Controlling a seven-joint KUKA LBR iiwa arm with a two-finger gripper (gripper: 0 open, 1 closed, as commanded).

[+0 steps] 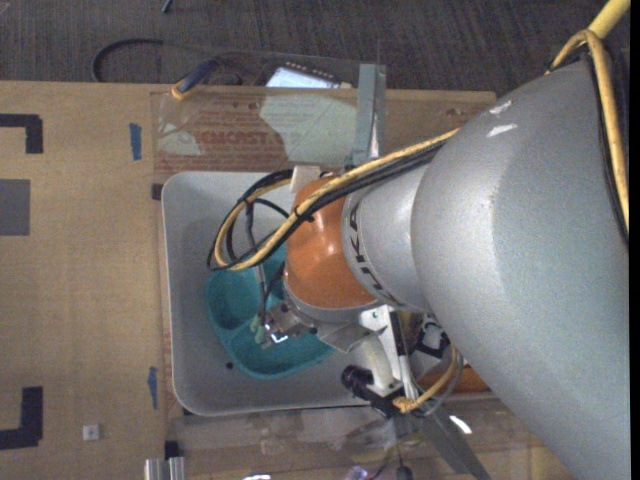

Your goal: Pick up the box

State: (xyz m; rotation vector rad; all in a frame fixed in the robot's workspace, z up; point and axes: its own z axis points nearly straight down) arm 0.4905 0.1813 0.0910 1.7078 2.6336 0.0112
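The grey arm (500, 258) reaches in from the right and covers much of the white bin (190, 268), which serves here as the landmark. Its orange band (320, 258) hangs over the middle of the bin, and black and yellow cables (250, 233) loop from it over the bin's upper left part. Below the band the wrist points down into the bin, just above a teal bowl-shaped thing (235, 318) that lies against the bin's lower left floor. The jaws themselves are hidden under the wrist, so I cannot tell how far open they are, or whether they have hold of anything. No box can be made out inside the bin; the arm hides a large part of its floor. Just beyond the bin's upper rim a clear plastic sheet (260, 128) lies on the brown worktop (80, 268), and blue tape marks (135, 140) sit on the worktop near the bin's upper left corner.
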